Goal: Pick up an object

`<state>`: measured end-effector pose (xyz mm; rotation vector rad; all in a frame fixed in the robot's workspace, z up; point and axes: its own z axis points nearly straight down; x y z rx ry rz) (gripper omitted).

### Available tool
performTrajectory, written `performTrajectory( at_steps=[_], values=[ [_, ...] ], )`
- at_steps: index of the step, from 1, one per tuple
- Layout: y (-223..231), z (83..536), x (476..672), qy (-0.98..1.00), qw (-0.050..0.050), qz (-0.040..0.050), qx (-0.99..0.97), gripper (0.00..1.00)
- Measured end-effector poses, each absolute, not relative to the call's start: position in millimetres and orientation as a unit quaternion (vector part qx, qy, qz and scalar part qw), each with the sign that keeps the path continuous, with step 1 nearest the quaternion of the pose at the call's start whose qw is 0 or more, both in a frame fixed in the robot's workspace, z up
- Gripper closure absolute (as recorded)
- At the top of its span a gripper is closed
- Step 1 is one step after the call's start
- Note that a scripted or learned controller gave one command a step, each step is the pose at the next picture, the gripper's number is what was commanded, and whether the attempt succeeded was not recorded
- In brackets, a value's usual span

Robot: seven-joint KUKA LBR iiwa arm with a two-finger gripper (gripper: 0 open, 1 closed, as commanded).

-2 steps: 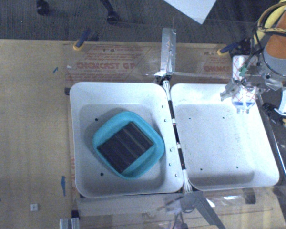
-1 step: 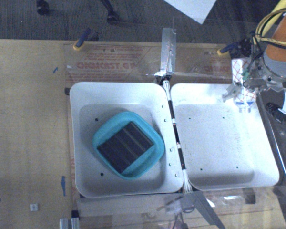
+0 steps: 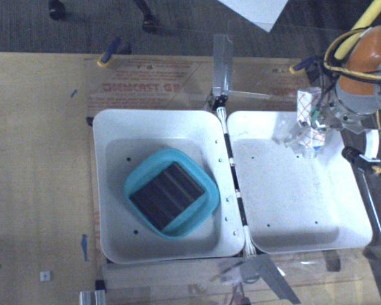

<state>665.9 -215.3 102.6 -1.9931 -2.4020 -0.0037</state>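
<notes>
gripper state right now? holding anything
gripper: over the right bin, near its far edge; whether it is open or closed, or holding anything, cannot be told from this view.

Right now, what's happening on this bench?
A robot arm reaches in from the right, its claw low over the top right corner of the right bin. The only object, a blue dish with a dark ridged insert, sits untouched in the left bin. Nothing is picked up yet.
</notes>
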Motion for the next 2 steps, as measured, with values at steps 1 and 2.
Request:
performTrajectory(
  at_steps=[1,2],
  values=[
    [-214.2,114.2,666.8,-0.770,0.010,-0.0010,-0.638,1.00],
    [-144.9,176.7,667.6,-0.764,-0.001,-0.0001,-0.646,1.00]
  ],
)
